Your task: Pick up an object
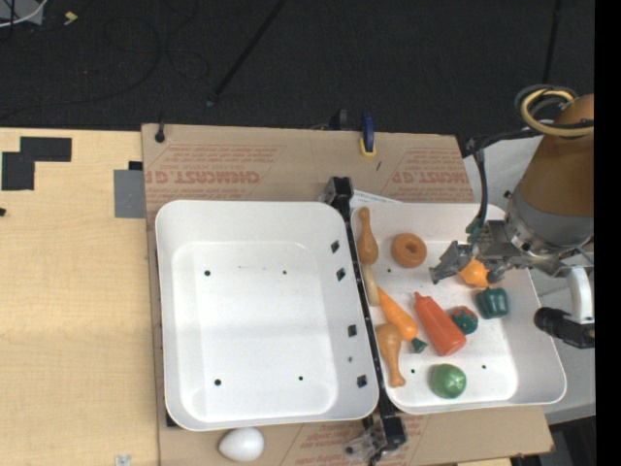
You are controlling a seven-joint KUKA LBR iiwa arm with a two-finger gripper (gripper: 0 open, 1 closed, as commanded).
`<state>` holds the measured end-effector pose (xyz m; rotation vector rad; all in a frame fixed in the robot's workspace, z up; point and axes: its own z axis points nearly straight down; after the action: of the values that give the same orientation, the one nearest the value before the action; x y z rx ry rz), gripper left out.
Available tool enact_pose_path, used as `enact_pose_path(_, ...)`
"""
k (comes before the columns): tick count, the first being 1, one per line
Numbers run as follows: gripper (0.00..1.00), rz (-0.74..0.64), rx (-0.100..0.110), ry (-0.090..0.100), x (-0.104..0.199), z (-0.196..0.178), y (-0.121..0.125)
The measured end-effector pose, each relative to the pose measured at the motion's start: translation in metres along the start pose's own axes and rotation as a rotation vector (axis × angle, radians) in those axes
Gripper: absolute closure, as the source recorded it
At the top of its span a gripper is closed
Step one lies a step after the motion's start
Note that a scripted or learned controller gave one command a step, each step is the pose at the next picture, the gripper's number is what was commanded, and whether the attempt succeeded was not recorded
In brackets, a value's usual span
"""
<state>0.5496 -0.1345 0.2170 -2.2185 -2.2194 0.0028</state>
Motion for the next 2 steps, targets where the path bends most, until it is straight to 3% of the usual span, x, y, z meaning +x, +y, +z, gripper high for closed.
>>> enact_pose_path(1, 0.00, 0.000, -0.009, -0.006, 0.036, 0.133, 0.040)
enact_pose_path(2, 0.00, 0.006, -0.002, -0.007, 0.041, 0.129, -0.028)
